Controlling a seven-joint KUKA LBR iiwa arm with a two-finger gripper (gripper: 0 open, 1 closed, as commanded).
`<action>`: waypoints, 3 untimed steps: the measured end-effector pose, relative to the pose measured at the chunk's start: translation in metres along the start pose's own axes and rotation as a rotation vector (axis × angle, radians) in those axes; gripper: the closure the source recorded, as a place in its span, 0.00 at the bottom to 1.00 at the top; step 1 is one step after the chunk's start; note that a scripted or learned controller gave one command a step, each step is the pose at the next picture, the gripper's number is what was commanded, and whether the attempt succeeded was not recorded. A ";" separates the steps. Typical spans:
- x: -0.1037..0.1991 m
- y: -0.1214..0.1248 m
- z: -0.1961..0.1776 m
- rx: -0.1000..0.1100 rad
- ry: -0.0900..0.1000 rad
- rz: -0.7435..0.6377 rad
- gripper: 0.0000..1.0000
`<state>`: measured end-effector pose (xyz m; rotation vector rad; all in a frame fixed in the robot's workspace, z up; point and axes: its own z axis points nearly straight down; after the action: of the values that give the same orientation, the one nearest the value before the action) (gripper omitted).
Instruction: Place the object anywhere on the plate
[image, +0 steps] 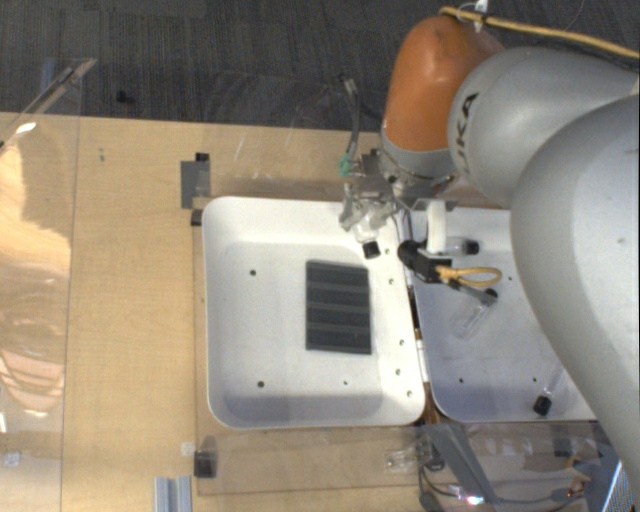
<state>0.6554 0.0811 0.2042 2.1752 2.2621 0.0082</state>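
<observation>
1. Over the far rim of the first bin (240, 330), close to the corner that meets the second bin (500, 380), hangs the claw (362, 218). It is small and shiny. I cannot tell if it is wide or narrow.
2. Just under the claw, on the side nearer to us, is a small black block (371, 249). It is so close to the claw that I cannot tell if the claw holds it or if it lies on the white floor.
3. A bit further from the claw, toward the near side, lies the dark plate (338, 306). It has ridges and four straight sides. It lies flat in the middle of the first bin. The small black block is just past the plate's far corner, not on the plate.
4. Right above the claw is the orange band (425, 80). Behind that comes the big grey arm (540, 130), which covers part of the second bin.
5. Far from the claw, by the near rim of the second bin, lies another little black piece (541, 405).
6. Under both bins is the tan bench (120, 300). On the side of the first bin away from the claw, a dark clamp (200, 176) sits at the far corner.
</observation>
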 end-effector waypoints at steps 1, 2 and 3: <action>0.036 0.007 -0.065 -0.003 0.000 -0.505 1.00; 0.095 0.018 -0.079 -0.003 0.001 -0.521 1.00; 0.143 -0.056 -0.053 0.004 0.000 -0.058 1.00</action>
<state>0.5933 0.2214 0.2568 2.1109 2.3262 0.0038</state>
